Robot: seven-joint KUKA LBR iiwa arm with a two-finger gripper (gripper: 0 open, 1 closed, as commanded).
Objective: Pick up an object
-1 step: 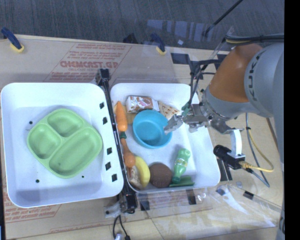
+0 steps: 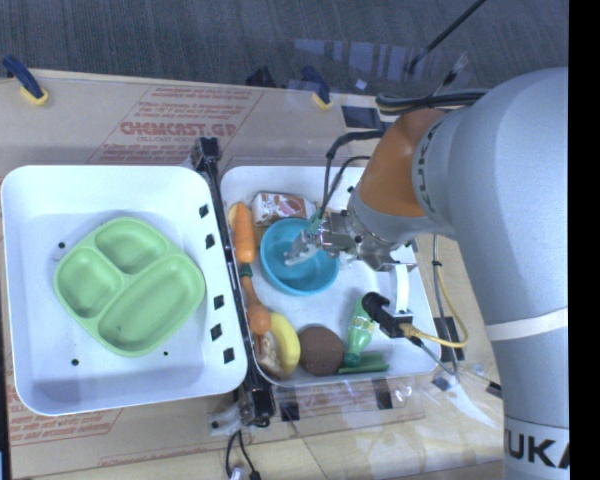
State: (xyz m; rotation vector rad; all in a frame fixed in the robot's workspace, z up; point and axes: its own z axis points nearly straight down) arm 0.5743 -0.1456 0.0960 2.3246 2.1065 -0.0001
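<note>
Blue bowl (image 2: 298,258), round and smooth plastic, sits mid-bin in the right white bin (image 2: 420,360); it serves as landmark. The gripper (image 2: 305,249) hangs over its hollow; whether its jaws are parted or clenched cannot be told. Left of the bowl lies a tapered orange carrot (image 2: 242,232); above it, a crinkled packet (image 2: 280,206). Below it crowd a yellow banana (image 2: 286,345), a brown rough ball (image 2: 322,349) and a green bottle (image 2: 359,334). Far left, a green three-part plate (image 2: 130,284) rests in the left bin (image 2: 40,388).
</note>
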